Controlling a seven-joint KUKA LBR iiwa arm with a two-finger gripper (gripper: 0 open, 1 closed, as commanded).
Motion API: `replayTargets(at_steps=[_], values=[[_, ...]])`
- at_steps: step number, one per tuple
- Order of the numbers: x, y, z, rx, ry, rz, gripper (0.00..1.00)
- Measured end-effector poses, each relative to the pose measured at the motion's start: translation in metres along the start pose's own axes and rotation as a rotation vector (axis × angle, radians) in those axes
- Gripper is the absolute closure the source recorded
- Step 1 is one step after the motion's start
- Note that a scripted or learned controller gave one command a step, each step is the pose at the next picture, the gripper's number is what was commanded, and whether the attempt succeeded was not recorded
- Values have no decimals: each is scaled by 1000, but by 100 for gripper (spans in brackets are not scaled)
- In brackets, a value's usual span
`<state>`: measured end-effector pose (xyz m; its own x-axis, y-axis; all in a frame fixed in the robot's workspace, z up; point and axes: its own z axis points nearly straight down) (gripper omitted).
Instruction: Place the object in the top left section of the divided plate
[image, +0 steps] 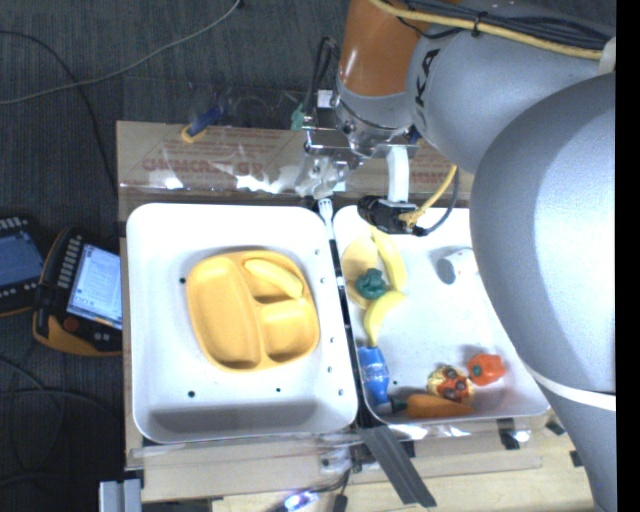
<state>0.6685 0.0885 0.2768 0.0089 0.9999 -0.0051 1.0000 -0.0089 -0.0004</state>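
With the gripper (322, 178) at twelve o'clock above the bins, jaw state unreadable, probably empty-handed, nothing may reach the divided plate (252, 310).

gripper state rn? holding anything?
Gripper: cannot be told. It sits above the seam between the two bins at their far edge, with no object seen in it. The yellow divided plate is in the left bin.

One fixed overhead camera slants down on both bins (150, 300).
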Motion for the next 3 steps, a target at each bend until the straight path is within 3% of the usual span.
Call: replayTargets(at_steps=[1, 2, 3], values=[[-33, -110, 63, 5, 2, 76, 100], [-16, -139, 69, 6, 5, 117, 100], [-49, -172, 81, 6, 3, 168, 100]])
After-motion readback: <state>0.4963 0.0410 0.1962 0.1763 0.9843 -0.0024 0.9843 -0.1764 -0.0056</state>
